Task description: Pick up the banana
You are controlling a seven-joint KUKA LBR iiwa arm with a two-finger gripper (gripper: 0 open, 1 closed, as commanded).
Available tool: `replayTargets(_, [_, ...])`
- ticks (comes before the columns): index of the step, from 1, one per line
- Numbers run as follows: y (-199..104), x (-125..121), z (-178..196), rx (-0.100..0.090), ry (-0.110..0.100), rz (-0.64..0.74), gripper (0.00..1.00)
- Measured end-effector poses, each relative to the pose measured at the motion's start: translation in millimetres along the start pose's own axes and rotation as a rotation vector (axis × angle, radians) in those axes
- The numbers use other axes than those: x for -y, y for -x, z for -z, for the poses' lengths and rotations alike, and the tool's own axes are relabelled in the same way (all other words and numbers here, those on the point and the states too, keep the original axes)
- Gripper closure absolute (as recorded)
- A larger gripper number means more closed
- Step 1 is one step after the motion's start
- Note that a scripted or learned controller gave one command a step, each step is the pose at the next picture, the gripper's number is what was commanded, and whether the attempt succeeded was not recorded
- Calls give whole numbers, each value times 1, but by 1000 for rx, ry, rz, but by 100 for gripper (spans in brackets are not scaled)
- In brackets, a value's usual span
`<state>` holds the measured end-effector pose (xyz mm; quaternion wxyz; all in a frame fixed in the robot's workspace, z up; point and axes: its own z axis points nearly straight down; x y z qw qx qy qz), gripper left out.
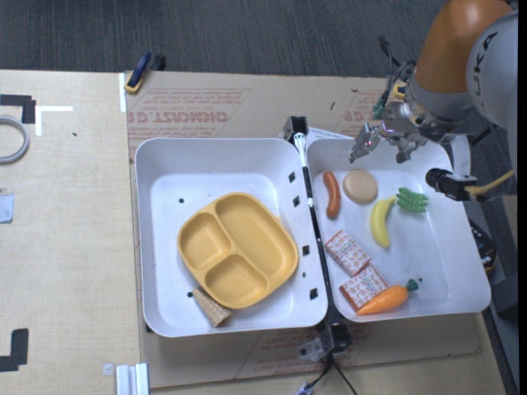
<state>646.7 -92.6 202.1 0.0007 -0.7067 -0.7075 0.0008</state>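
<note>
Claw (385, 142) hovering over the far edge of the right shallow white plastic bin (461, 290), fingers apart and holding nothing.

Nearest it lies a round tan biscuit-like disc (360, 187); the curved yellow banana (380, 222) rests just beyond, between a red-brown sausage (332, 193) and a green leafy toy vegetable (412, 200). The divided yellow plastic plate (237, 249) sits in the left bin.

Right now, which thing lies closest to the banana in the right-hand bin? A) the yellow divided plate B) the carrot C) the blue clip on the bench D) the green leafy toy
D: the banana lies in the right bin with the green leafy toy just beside its upper end, while the carrot sits further down near the bin's front edge and the yellow divided plate is over in the left bin.
</note>
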Motion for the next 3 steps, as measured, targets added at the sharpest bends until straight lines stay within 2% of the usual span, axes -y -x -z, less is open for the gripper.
replayTargets(1, [60, 41, -110, 0, 2, 150, 0])
replayTargets(2, [61, 40, -100, 2, 4, 147, 100])
replayTargets(3, [53, 0, -35, 1, 2, -190, 100])
